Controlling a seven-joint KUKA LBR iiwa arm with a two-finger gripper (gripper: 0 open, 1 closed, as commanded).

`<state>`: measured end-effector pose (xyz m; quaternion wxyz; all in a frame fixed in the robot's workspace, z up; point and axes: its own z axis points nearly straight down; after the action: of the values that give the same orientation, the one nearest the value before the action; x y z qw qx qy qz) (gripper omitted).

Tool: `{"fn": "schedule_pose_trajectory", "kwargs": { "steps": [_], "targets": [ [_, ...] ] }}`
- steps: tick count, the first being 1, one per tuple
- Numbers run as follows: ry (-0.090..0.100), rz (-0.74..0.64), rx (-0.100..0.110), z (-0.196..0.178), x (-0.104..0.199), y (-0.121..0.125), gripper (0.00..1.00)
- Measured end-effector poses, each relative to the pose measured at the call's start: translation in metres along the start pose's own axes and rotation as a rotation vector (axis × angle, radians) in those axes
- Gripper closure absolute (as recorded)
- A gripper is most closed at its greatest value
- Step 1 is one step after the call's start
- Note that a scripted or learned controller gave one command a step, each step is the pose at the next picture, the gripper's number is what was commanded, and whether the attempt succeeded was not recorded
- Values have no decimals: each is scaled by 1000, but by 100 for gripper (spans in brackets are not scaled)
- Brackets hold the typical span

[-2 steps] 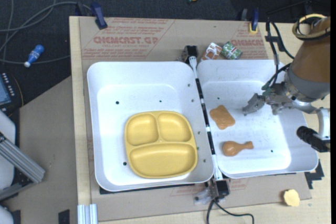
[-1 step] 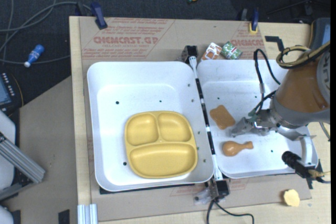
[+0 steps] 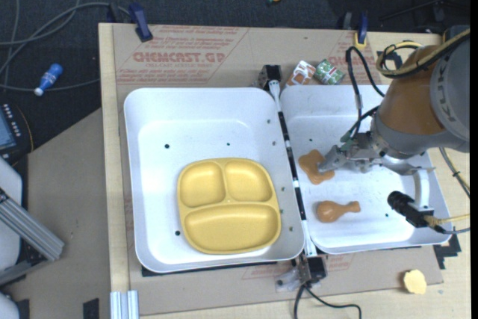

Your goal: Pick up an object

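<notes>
My right bin has bare white floor along its far wall and toward its near edge, so there is open room on both sides of where I work. The divider between the two bins runs just left of me. The left bin holds a yellow divided plate in its near half, with bare floor beyond it.

I reach in from the right, my orange band bulky above the wrist, and my gripper hangs low over the right bin's left part. Whether my fingers are apart or together, I cannot tell from here.

Just left of my tips lies a flat tan-brown piece, close by the divider. Nearer in the same bin lies a brown drumstick-shaped toy, lying flat, well apart from my tips.
</notes>
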<state>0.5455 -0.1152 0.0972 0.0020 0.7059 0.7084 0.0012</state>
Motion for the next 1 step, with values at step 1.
{"fn": "schedule_pose_trajectory", "kwargs": {
  "steps": [1],
  "targets": [
    [4,6,14,14,1,-71,0]
  ]
}}
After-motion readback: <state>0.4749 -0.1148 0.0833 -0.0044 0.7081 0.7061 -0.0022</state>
